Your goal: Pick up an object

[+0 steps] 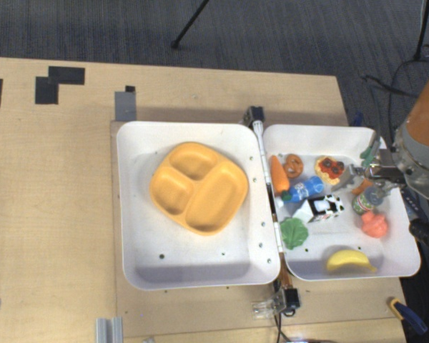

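**Hovering at the right bin's far edge, nothing in hand**

I am reaching in from the right, and my gripper [374,168] is hanging over the right side of the right bin [322,132]. I cannot tell whether it is parted or closed from this angle, and I am seeing nothing caught in it, so I am judging the pick as not yet made.

The candidates are all lying in that bin: a small green-and-red bottle [365,200] just below my gripper, a pink lump [375,225] just beside it, a banana [350,260] near the front wall, a black-and-white cow toy [324,207] in the middle, a blue piece [305,189] touching an orange carrot [278,175] by the left wall, and a green leafy piece [294,232]. The left bin [129,191] is holding a yellow divided plate [199,187].

I am treating this as the approach step. The bottle is looking like the nearest target; the next move is calling for centring over it and descending without nudging the pink lump, which sits close enough to crowd the grasp.
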`<state>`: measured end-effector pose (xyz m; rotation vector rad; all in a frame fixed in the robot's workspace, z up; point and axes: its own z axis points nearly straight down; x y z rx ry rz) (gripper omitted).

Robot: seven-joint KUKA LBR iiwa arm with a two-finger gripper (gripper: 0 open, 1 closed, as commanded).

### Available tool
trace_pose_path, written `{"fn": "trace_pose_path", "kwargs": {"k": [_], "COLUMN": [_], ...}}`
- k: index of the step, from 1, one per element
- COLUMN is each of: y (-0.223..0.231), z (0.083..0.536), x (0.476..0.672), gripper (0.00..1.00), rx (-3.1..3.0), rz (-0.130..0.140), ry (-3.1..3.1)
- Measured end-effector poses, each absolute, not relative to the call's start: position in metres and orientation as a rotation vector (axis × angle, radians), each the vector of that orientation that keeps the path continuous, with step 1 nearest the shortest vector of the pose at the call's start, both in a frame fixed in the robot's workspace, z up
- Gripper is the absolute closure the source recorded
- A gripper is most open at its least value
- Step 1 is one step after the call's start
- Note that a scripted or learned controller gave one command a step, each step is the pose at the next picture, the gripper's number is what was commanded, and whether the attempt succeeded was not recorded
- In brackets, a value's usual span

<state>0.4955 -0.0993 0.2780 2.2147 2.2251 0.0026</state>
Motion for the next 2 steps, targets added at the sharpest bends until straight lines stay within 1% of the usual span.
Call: {"fn": "trace_pose_path", "kwargs": {"k": [1,2], "y": [-0.035,-0.048], "z": [0.184,0.185], "x": [0.562,0.634], "gripper": [0.00,0.00], "rx": [2.145,1.939], "rz": [0.000,0.002], "ry": [2.297,2.469]}}
